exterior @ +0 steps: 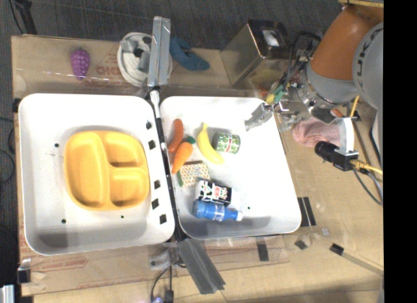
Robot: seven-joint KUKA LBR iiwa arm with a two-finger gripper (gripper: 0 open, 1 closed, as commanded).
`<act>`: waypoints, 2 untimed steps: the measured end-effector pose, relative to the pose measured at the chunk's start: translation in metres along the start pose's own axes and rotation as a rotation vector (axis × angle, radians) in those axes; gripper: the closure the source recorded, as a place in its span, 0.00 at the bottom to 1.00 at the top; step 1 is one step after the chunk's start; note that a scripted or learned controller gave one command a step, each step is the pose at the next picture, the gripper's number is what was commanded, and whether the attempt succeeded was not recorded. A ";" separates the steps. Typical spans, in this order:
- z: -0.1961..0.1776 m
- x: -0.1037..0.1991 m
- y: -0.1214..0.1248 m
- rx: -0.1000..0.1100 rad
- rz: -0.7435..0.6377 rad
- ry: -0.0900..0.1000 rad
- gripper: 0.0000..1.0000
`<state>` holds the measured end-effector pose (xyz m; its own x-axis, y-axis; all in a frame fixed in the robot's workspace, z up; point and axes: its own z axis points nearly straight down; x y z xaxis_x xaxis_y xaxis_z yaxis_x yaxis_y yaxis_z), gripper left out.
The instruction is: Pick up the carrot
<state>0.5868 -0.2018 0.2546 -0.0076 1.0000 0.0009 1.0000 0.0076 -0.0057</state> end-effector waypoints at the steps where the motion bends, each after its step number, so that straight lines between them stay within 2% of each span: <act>1: 0.049 0.088 0.008 -0.001 -0.245 0.000 0.00; 2: 0.153 0.106 0.018 -0.001 -0.482 0.000 0.00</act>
<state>0.6029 -0.0951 0.1015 -0.4701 0.8826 0.0027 0.8826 0.4701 -0.0037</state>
